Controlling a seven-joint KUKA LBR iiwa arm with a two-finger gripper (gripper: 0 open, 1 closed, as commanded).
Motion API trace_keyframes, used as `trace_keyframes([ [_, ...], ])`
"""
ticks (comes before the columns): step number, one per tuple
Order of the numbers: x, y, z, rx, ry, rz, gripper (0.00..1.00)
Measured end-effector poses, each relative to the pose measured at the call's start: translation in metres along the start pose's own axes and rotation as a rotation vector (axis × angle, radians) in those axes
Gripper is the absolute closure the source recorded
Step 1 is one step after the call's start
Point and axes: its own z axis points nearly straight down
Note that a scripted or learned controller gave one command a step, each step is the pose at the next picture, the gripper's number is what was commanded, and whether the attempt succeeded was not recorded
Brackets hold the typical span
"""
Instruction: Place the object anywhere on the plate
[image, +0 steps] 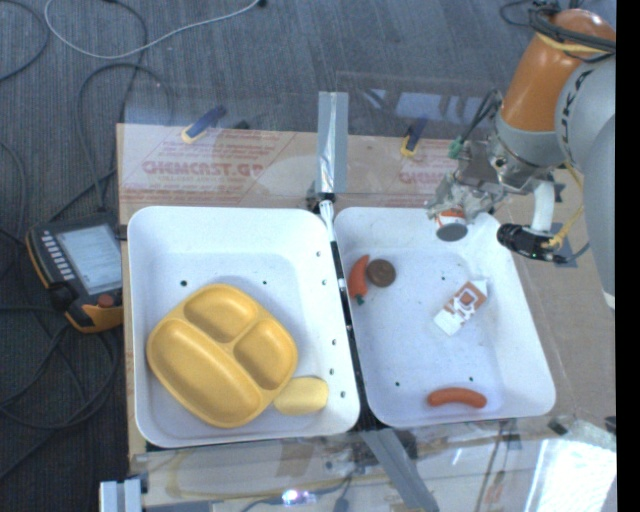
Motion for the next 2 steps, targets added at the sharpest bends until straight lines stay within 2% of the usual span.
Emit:
trace_keyframes([
  [1, 0.075, -0.065, 0.039, 0.003, 0.004, -0.025, 1.00],
  [2, 0.128, -0.119, 0.039, 0.002, 0.003, -0.081, 1.00],
])
